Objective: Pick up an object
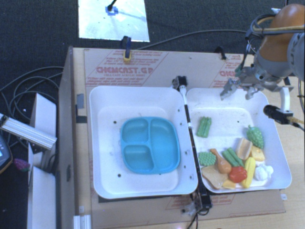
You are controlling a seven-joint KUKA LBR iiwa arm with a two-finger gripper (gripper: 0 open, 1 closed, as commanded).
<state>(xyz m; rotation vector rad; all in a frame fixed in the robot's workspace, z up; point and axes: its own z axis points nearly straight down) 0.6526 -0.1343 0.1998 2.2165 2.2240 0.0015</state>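
White plastic, both bins: right bin (279, 168) as landmark, left bin (102, 142) touching along its left wall. Blue sectioned tray (150, 144) lying flat in the left bin, well apart from the right bin's contents. Inside the right bin, toy food piled into the near right corner: red tomato (237, 174), yellow banana (249, 171), bread slice (213, 176), green beans (233, 156), carrot-like orange piece (221, 163), white piece (262, 171), bumpy green piece (256, 136). Lone green ridged vegetable (204, 126) apart from the pile, near the bin's middle, closer to the left wall. Claw (240, 90) hovering over the right bin's far edge, fingers (228, 89) spread apart, open, nothing between them, well apart from the food pile. Grey arm with orange band (286, 20) above the bin's far right corner. Cardboard sheet (143, 68) under both bins on the desk.
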